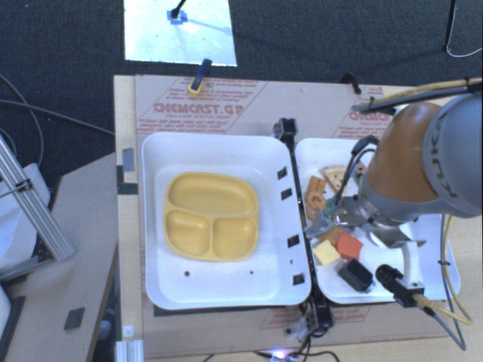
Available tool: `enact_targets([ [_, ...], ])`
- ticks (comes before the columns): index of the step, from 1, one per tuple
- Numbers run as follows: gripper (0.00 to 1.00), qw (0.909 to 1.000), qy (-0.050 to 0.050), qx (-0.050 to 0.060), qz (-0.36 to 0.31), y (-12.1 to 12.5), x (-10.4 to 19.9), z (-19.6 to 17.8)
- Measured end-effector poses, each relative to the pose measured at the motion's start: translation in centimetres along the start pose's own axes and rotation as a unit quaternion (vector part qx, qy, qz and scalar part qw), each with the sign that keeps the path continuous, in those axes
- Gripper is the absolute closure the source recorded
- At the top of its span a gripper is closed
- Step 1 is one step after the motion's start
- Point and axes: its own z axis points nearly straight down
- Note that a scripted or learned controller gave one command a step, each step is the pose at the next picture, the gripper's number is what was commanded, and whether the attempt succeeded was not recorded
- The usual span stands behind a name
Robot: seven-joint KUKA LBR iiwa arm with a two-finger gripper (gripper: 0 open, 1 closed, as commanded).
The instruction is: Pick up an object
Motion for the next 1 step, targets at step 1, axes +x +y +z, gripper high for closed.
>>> enact_targets([
  [1,0.0,1.0,-0.002,-0.001,0.007,-0.08,-7.7,9.26],
])
